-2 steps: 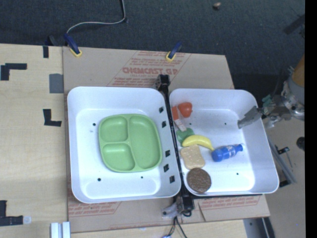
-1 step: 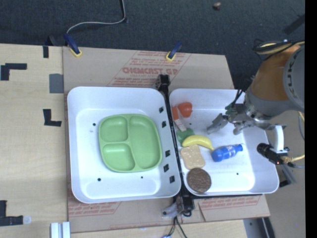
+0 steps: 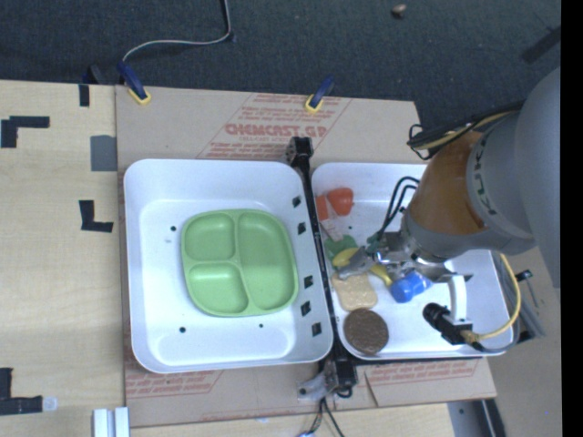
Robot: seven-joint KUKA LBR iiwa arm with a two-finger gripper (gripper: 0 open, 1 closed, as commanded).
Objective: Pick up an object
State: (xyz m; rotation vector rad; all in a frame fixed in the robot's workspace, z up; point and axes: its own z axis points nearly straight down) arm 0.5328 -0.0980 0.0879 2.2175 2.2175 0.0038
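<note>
Nothing lifted yet | my gripper [image 3: 381, 260] low among right bin [image 3: 483, 346] clutter, beside blue object [image 3: 409, 287] | grip unreadable | pick pending

A pale wooden worktop [image 3: 55, 271] carried printed cardboard [image 3: 264, 126]; dark carpet [image 3: 319, 25] with a white cable [image 3: 196, 35] lay beyond.

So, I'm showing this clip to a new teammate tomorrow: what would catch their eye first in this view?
Probably the green divided plate, alone in the left bin. Next, the grey arm with its orange band, reaching from the right over the right bin, where small items crowd the left side: an orange piece, a blue piece and a brown round cookie.
</note>
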